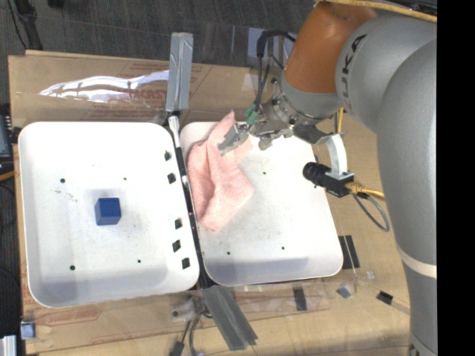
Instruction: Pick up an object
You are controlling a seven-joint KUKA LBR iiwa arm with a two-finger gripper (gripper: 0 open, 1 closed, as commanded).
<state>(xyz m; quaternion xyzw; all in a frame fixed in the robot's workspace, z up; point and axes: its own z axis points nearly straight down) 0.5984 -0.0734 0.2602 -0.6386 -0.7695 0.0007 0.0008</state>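
Observation:
A pink cloth (217,180) lies in the left part of the right bin (297,228). Its upper end is pulled up into a peak. My gripper (236,136) sits at that peak, shut on the cloth's top corner. The rest of the cloth drapes down toward the bin floor along the bin's left wall. A small blue cube (108,211) rests on the floor of the left bin (44,162), well away from the gripper.
The grey arm with its orange band (319,47) comes in from the upper right, above the right bin's far edge. A black cable plug (323,176) hangs over the right bin's right side. A divider with black clips (180,199) separates the bins.

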